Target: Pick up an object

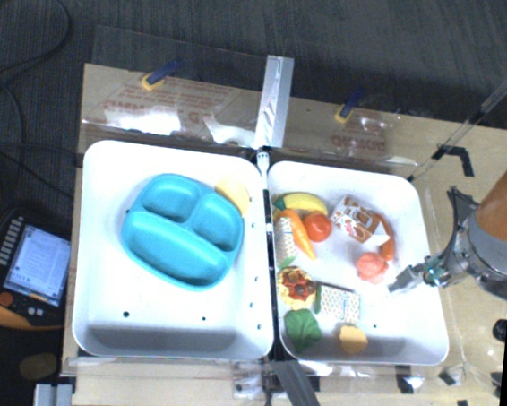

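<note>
The right bin (429,248) holds a mix of toy food. A yellow banana (304,201), an orange carrot (301,234) and a red tomato (317,227) lie at its far left. A red and white carton (361,221) sits in the back middle, with a red ball (372,267) in front of it. Nearer the front are a pizza slice (297,284), a patterned box (337,303), a green vegetable (302,324) and a small yellow piece (353,340). My gripper (410,279) hangs over the bin's right side, just right of the red ball and apart from it, with nothing visibly held.
The left bin (98,307) carries a blue divided plate (183,229) with a pale yellow item (233,194) at its far right corner. A white divider (265,244) separates the bins. A handheld pendant (29,269) and cables lie left of the bench.
</note>
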